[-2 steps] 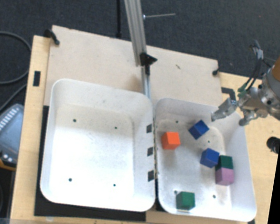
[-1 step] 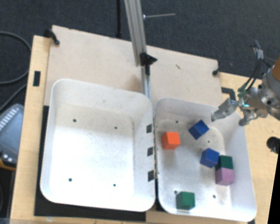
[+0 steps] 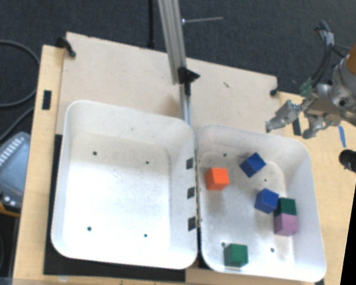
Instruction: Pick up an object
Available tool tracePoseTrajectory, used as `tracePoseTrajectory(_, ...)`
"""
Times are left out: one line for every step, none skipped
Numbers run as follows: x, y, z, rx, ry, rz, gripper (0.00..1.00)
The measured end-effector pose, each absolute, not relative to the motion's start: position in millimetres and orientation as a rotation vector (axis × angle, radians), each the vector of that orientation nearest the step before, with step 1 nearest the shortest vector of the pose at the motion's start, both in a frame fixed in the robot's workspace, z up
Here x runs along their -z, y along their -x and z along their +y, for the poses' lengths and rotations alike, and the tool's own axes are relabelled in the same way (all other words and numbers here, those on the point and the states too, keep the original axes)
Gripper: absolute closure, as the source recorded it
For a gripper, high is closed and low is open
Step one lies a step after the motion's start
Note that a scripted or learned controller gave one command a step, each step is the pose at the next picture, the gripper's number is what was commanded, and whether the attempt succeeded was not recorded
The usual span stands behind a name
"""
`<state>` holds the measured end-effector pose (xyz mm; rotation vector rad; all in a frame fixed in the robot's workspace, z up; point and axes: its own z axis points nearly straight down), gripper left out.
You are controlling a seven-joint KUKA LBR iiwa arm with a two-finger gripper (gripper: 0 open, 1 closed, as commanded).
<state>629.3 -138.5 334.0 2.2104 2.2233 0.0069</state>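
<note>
The right bin holds several small blocks. An orange cube lies near its left wall. A blue cube sits toward the back, and a second blue cube is beside a dark green block and a purple block. Another green cube rests near the front rim. My gripper hangs open above the bin's back rim, up and right of the blocks, with nothing between its fingers.
The left bin stands beside the right one. A slanted aluminium pole rises from the bench behind the bins' shared edge. Cables and a teach pendant lie off the bench's left side.
</note>
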Motion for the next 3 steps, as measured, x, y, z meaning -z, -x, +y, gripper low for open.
tracePoseTrajectory(-240.9, -652.6, -134.2, 0.007, -2.219, 2.229, 0.00)
tracePoseTrajectory(-94.3, -639.6, -184.1, 0.004, -2.223, 2.218, 0.00)
tracePoseTrajectory(-98.3, -678.5, -157.0, -0.005, -2.213, 2.223, 0.00)
